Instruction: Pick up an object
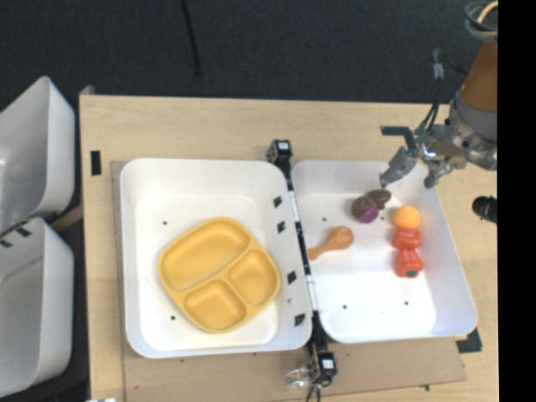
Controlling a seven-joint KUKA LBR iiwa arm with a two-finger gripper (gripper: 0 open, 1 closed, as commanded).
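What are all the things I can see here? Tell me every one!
Bins: two, white, side by side on the bench.
Divided plate: one, yellow, three sections, lying in the left bin.
Purple toy: one, purple and brownish, near the back of the right bin.
Spoon-shaped piece: one, tan, in the right bin close to the divider between bins.
Orange and red toy: one, orange ball on top of a red body, right side of the right bin.
Bench: one, pale wood, under both bins.
Arm: one, grey with orange band, reaching in from the right.
Gripper: one, over the back edge of the right bin, fingers spread, holding nothing.
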